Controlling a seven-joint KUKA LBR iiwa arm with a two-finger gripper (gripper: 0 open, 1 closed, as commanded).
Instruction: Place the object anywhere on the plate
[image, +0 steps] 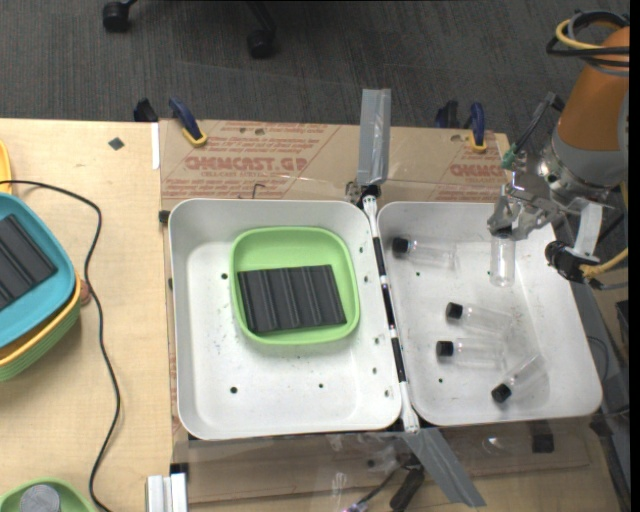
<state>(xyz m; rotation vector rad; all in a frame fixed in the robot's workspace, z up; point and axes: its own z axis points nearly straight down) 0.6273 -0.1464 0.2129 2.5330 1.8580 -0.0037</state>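
Observation:
A green plate (292, 238) lies in the left bin (200, 380), and a dark ribbed slab (293, 298) rests on it. My gripper (507, 226) is over the far part of the right bin (560, 400), well to the right of the plate. It is shut on the top end of a clear vial (498, 262), which hangs down from the fingers above the bin floor. Several more clear vials with black caps lie loose in the right bin, among them one at the far left (412, 248) and one at the near right (512, 384).
A raised divider (385, 300) runs between the two bins. Cardboard (260, 160) with clamps lies behind them. A teal tray stack (30, 280) and a black cable (105, 330) sit on the wooden bench at the left.

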